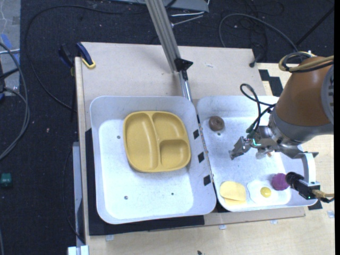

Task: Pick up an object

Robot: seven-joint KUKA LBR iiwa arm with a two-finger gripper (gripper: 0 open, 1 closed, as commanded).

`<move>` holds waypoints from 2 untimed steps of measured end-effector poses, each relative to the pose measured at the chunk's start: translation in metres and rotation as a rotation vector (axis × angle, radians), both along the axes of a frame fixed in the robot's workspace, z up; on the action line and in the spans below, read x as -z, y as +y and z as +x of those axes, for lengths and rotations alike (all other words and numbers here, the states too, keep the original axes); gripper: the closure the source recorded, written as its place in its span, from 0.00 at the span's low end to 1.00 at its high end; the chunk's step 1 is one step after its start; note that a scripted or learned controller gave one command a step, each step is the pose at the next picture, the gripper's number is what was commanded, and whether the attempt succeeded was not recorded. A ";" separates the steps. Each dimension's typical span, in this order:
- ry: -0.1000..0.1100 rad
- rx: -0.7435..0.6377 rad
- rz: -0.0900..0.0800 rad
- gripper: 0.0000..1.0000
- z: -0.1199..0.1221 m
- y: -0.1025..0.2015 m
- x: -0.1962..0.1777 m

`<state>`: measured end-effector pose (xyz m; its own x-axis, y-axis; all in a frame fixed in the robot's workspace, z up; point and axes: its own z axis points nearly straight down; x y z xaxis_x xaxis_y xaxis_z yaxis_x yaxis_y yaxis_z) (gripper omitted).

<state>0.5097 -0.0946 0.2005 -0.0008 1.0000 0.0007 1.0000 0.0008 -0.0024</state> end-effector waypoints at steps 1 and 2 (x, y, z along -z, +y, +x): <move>-0.001 0.000 0.000 0.00 0.000 0.000 0.000; 0.004 0.003 0.000 0.00 -0.008 -0.007 0.053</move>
